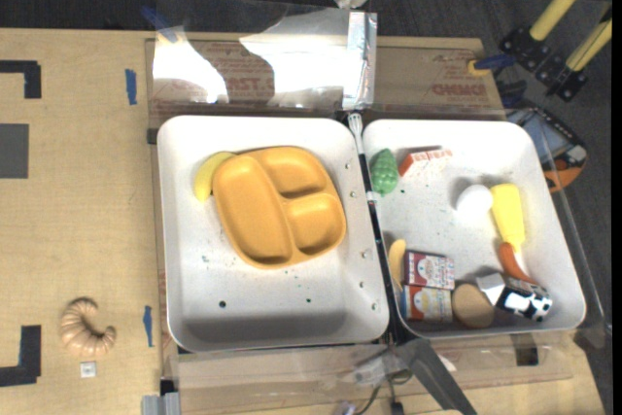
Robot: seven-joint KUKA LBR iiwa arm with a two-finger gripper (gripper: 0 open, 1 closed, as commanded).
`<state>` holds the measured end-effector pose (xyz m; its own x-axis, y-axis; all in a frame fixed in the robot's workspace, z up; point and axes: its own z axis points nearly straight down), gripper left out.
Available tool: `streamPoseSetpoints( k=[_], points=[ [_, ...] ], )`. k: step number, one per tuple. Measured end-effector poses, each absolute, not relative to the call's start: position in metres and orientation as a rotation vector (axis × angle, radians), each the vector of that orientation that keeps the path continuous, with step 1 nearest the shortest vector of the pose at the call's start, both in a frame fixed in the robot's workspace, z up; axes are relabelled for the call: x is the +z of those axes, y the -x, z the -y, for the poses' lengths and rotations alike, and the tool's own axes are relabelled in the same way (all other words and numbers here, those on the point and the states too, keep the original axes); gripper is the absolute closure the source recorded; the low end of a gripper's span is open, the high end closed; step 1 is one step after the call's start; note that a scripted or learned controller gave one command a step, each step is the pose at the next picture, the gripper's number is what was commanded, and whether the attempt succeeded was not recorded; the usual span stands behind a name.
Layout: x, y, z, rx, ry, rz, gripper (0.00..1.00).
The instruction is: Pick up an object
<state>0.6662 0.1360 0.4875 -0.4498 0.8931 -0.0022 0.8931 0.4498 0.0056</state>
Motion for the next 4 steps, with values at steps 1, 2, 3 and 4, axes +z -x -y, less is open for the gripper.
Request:
streamPoseSetpoints(
  k=[1,2,3,4],
  points=[
    [0.372,-0.666,-0.125,-0.004,-1.49,-2.769,1.0],
    [0.382,-0.582,-0.114,0.003,-1.253,-2.878,1.0],
    [0.424,-0.647,-0.103,0.004,-0.961,-2.984,1.0],
    [0.38,-0.637,-0.108,0.001,-0.724,-3.056,1.0]
  ],
)
